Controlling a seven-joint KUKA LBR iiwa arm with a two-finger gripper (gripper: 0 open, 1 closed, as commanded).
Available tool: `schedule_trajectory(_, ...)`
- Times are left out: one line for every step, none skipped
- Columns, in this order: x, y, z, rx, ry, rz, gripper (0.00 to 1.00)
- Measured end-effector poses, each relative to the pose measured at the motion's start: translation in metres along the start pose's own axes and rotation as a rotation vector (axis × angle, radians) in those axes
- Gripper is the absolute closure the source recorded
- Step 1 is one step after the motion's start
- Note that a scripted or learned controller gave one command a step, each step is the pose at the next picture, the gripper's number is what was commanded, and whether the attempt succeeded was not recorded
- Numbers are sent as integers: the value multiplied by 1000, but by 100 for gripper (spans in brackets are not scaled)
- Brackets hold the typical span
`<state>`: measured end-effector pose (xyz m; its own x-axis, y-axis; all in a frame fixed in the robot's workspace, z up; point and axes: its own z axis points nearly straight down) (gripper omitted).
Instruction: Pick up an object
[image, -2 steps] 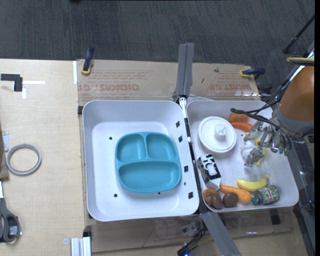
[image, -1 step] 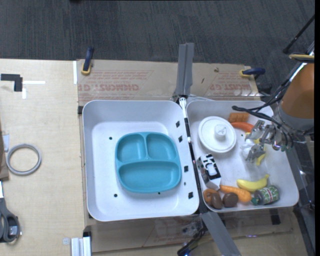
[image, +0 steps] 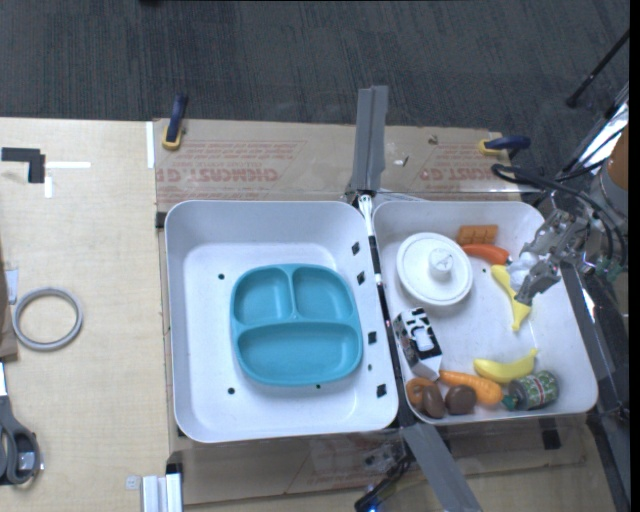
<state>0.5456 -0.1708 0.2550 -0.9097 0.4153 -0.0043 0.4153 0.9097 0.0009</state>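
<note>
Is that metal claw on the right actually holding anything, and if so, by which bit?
It cannot be told. The gripper sits right over the upper end of a yellow banana in the right bin, but no real grasp is visible.

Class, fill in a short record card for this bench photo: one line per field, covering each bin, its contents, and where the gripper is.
left bin: holds a blue divided plate, three compartments
right bin: white round lid, two yellow bananas, carrot, orange pieces by the far wall, brown items and a green can near the front edge
gripper: over the right bin's right side, at the upper banana
grasp: cannot tell
bench left of bins: grey tape ring
</note>
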Motion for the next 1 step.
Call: schedule_trajectory(26, 4, 133, 0, 4, -82, 100)
